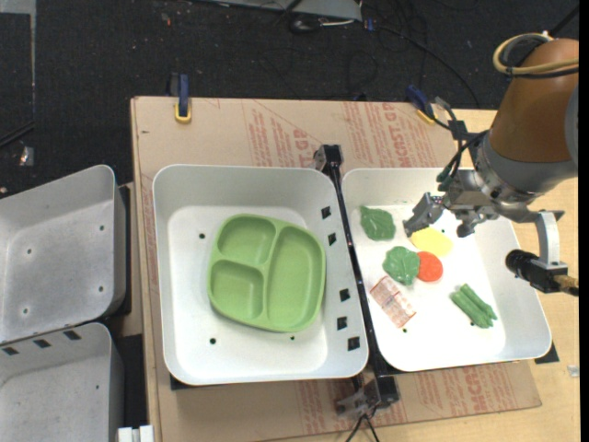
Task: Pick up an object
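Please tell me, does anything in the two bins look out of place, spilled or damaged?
Nothing stands out. The green divided tray lies flat in the left bin. In the right bin, the small toy foods and a wrapped packet lie loose but unspilled. The claw hangs above the yellow piece.

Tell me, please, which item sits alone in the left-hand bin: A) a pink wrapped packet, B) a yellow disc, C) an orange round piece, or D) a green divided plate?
D: the green divided plate lies in the left bin, whereas the yellow, orange and pink items lie in the right bin.
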